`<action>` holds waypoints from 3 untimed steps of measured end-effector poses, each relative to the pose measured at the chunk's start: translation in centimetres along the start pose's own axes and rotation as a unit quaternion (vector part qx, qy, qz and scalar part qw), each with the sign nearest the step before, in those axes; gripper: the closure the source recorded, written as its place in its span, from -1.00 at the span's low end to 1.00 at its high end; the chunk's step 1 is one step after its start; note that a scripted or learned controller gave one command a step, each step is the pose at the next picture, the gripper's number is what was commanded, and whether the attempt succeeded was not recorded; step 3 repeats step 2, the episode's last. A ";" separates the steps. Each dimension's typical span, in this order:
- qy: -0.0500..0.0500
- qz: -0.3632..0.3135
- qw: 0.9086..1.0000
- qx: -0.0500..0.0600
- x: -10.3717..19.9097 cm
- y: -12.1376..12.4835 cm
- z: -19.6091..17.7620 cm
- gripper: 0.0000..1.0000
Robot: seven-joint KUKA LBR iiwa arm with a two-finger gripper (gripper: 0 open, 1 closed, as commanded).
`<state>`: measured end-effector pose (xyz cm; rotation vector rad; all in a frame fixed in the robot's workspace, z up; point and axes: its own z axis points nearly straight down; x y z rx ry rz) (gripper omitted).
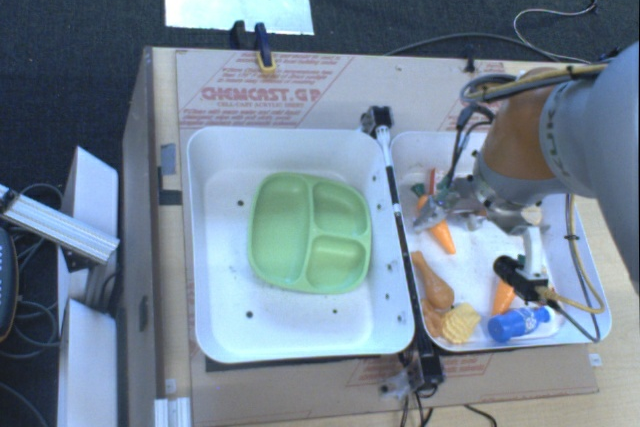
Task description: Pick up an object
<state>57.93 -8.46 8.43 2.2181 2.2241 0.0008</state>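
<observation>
The end effector (445, 211) hangs low in the right bin (580, 335); whether its fingers are spread is unclear, perhaps touching the orange carrot (442, 237) just beneath. A green plate (308, 232) lies to its left.

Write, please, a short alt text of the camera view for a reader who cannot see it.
A grey robot arm reaches from the right over the right bin, its gripper low among small toy foods, beside an orange carrot. The left bin holds a green divided plate.
</observation>
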 end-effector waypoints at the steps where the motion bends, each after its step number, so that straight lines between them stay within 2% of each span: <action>1: 0.000 -0.001 1.000 -0.001 0.0 0.1 -1.1 1.00; 2: 0.000 -0.001 1.000 -0.001 4.8 -3.7 -10.1 1.00; 3: 0.000 -0.001 1.000 -0.001 4.8 -3.7 -10.1 1.00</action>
